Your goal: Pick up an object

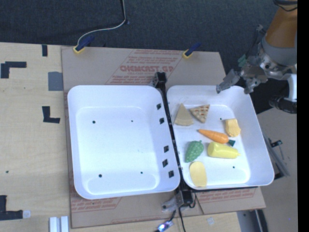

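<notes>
Your gripper (235, 82) hangs over the right bin's (256, 129) far rim, fingers spread wide apart, nothing btwn them. Objs lie below it, inside that bin: tan wedge (182, 116) and toast-like triangle (200, 112) nearest, yellow block (232, 127) by the right wall, carrot (213, 136) mid-bin, green piece (194, 151), yellow pepper-like obj (222, 151) and pale oval (197, 173) toward the near edge. Items sit close together; carrot touches pepper-like obj. Left bin (77, 129) abuts at the centre divider. Arm (282, 28) enters from the upper right, wrist angled down-left.
</notes>
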### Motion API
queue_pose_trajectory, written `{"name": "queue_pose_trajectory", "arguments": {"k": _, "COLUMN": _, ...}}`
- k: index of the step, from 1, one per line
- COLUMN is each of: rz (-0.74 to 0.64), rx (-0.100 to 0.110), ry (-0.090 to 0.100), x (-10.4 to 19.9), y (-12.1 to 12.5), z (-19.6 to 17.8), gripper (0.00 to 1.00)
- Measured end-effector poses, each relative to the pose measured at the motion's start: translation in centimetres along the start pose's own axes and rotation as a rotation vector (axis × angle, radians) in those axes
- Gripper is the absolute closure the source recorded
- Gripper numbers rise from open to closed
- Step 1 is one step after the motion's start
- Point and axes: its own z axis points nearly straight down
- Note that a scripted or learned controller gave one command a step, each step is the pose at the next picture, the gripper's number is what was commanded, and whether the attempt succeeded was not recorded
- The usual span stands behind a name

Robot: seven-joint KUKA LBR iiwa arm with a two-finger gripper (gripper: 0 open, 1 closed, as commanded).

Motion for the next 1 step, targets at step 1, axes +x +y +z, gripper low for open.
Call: {"name": "queue_pose_trajectory", "arguments": {"k": 1, "rz": -0.002, "rx": 0.006, "ry": 0.001, "x": 2.17, "y": 2.92, "z": 18.84, "gripper": 0.00}}
